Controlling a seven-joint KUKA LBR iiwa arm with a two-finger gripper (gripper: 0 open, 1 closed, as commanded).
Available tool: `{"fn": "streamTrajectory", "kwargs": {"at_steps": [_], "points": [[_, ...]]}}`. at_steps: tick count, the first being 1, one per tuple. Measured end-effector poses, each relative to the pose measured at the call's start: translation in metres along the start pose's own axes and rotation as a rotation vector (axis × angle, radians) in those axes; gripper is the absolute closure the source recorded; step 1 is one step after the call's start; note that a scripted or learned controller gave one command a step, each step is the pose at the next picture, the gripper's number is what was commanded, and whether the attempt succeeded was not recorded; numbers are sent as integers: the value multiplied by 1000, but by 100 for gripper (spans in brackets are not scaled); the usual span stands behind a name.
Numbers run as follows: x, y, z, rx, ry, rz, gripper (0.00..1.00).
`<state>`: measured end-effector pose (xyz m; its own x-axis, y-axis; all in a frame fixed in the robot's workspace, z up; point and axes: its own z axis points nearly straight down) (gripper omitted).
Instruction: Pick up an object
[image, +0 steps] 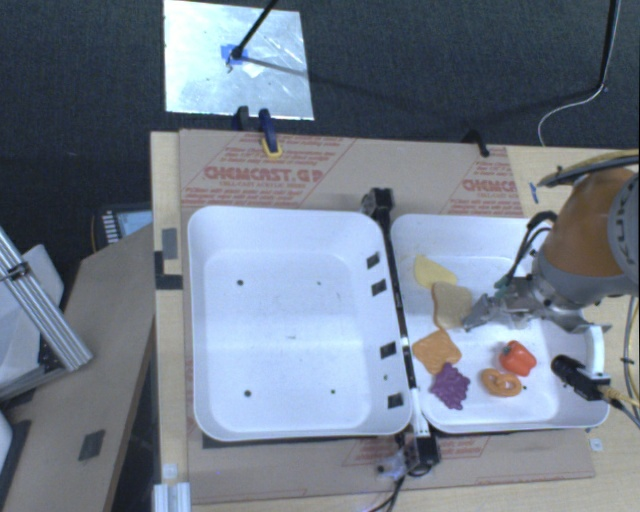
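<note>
The right bin (500, 238) holds several toy foods. A pale yellow piece (433, 270) lies near its left wall, with a tan bread-like slice (450, 303) just below it. Further forward are an orange flat piece (436, 350), a purple grape bunch (450, 385), a red pepper (516, 357) and an orange round item (500, 382). My gripper (484, 312) hangs low in the right bin, its tip at the right edge of the tan slice. I see nothing lifted.
The left bin (290, 320) sits beside the right one, with black clips along the shared wall (385, 290). The grey arm with its orange band (590, 240) comes in from the right. A foil sheet (238, 60) lies at the back.
</note>
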<state>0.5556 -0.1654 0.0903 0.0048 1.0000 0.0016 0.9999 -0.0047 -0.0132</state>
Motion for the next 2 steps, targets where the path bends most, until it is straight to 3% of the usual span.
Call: {"fn": "streamTrajectory", "kwargs": {"at_steps": [1,2], "points": [[3,6,-19,-16,-3,-7,100],[34,-20,-209,-22,-3,-11,100]]}}
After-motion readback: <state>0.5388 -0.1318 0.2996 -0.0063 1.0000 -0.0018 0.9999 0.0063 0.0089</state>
